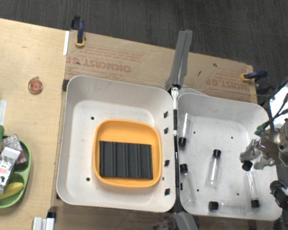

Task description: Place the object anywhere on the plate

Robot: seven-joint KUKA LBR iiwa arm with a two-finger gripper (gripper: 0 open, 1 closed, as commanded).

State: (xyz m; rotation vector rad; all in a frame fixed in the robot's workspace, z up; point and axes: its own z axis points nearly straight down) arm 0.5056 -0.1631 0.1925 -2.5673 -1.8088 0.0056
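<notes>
A wooden bench [23,55] carries two white bins. Far left of the pincer, the orange plate [127,155] sits in the left bin [77,128]. Clear vials [214,166] lie just left of the pincer [251,158], in the right bin [230,120]. Whether the pincer grasps anything cannot be told. Picking appears underway; a secure hold is needed next.

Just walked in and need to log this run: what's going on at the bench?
The robot arm reaches in from the right, its claw low over the right bin, where several clear vials with black caps lie; one vial sits near the bin's middle. The orange plate with a dark ridged insert waits in the left bin. No vial lies on the plate yet.
</notes>
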